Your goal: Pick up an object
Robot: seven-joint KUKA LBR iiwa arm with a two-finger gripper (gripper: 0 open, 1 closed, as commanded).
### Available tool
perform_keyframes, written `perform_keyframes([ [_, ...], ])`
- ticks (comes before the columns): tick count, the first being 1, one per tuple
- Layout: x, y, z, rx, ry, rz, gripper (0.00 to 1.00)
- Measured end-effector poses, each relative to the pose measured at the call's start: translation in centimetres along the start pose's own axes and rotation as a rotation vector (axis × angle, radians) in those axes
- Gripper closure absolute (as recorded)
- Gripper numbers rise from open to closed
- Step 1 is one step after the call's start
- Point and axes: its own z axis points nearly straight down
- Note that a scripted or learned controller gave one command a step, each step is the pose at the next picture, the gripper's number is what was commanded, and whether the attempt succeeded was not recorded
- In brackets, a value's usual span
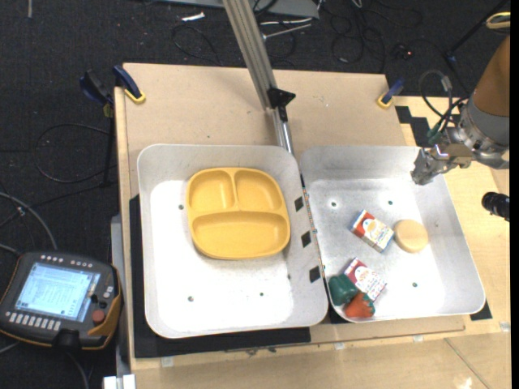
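- Dark floor strewn with cables surrounds your tan bench (203, 104), which carries two shallow white bins side by side; a teach pendant (57, 298) sits on the floor at the near left.
- Your gripper (424, 171) hangs over the far right corner of the right bin (438, 290), at the end of the grey arm (486, 112) reaching in from the right. From this slanted view you cannot tell how the pincer is set, and you can see nothing caught in it.
- Just near of the gripper, and apart from it, lies a round tan piece (411, 236), with a small white and orange carton (372, 230) just to its left, the two touching or nearly so.
- Further toward the near edge of that bin you have a second small carton (364, 279), and beside it a red and green object (353, 298) tucked into the near left corner.
- Across the divide, the left bin (162, 298) carries a yellow divided plate (238, 212), well apart from the arm.
- You appear to be at the approach step: nothing is lifted, and all the objects rest on the bin floors.
- The next move probably calls for bringing the gripper nearward and lower over one piece. The round tan piece is the closest, but its neighbouring carton crowds its left side, so line up the grasp to miss it.
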Motion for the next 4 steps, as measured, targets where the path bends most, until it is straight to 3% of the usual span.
perform_keyframes([
  [1, 0.0, 0.1, -1.5, 0.004, 0.002, 0.001, 1.00],
  [4, 17.4, -3.1, -3.2, 0.009, 0.005, -0.005, 1.00],
])
